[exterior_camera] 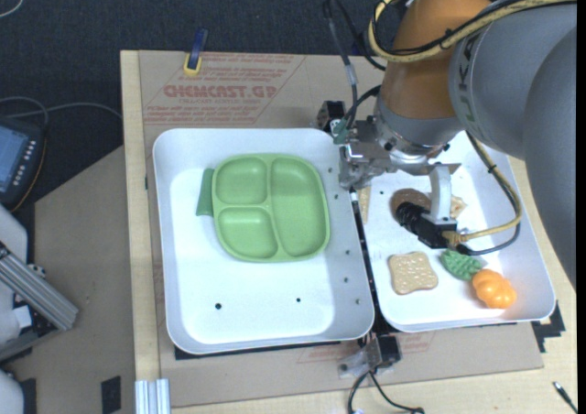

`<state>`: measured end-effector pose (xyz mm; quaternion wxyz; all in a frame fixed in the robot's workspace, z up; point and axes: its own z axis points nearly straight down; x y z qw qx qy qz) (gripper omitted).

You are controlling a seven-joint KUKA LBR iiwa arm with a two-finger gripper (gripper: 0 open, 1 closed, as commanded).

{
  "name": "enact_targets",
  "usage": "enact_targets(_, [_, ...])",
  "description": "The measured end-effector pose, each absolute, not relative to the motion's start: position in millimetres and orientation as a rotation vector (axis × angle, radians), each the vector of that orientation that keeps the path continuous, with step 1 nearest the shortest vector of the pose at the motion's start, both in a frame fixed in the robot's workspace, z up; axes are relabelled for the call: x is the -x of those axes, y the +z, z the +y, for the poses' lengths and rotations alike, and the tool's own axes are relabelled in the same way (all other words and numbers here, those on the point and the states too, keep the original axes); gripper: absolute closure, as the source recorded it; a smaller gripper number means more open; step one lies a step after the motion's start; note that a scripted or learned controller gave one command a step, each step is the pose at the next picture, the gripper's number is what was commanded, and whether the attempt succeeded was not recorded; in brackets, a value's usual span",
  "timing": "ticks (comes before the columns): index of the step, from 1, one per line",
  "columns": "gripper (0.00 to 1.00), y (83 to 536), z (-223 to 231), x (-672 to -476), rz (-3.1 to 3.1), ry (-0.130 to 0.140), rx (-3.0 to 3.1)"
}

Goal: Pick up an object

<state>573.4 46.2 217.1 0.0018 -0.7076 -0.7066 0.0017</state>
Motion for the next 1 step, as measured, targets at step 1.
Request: enact_targets(1, [1.00, 223.6, 49.3, -591.0, -2.225, -0.003, 2.222])
